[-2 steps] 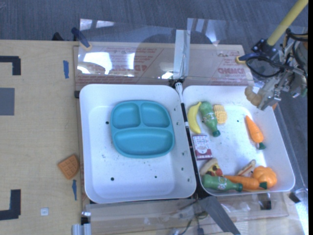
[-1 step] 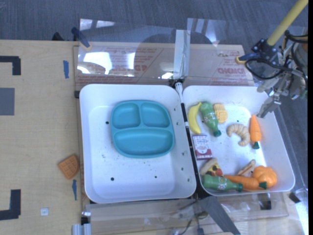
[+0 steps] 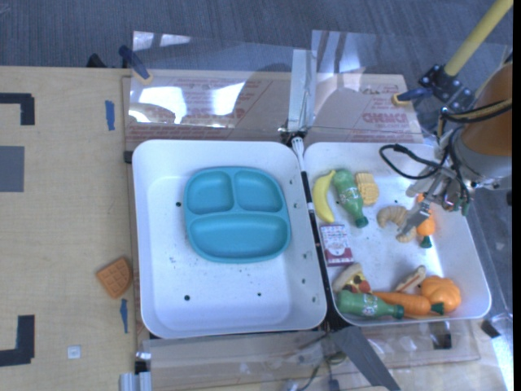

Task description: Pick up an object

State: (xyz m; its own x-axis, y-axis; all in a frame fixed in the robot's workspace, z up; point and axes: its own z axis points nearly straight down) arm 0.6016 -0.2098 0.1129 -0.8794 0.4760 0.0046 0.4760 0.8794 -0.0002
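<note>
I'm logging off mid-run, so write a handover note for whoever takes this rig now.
End effector: low over the right bin, beside a small orange piece and a tan piece; grip state unclear.
Right bin: banana, two green bottles, corn, red-and-white packet, carrot, pumpkin.
Left bin: blue divided plate.
Waffle lies on the bench.
Done: nothing visibly lifted.
Left: grasp and raise one object.
</note>
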